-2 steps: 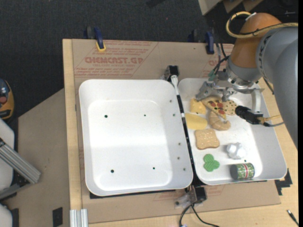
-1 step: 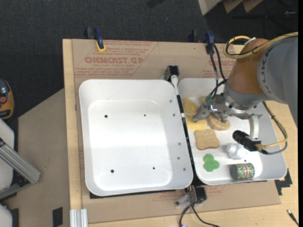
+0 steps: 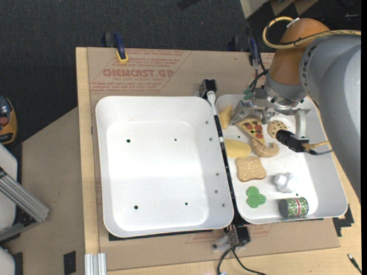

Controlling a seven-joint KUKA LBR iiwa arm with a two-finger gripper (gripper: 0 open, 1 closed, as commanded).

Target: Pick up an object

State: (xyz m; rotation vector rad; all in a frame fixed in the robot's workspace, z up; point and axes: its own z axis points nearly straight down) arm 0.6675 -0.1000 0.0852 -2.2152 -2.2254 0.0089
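My gripper [image 3: 253,109] hangs low over the far left part of the right bin [image 3: 321,196], reaching in from the right. Just below it lies a pizza slice [image 3: 253,129] with red toppings. A yellow wedge [image 3: 226,117] lies to its left, against the bin wall. I see nothing clearly held between the fingers.
The right bin also holds a pale yellow cheese piece [image 3: 237,148], a toast slice [image 3: 250,168], a tan lump [image 3: 266,150], a round cookie [image 3: 276,126], a green piece [image 3: 255,197], a small silver object [image 3: 281,181] and a green-labelled can [image 3: 293,206]. The left bin [image 3: 114,110] stands beside it.
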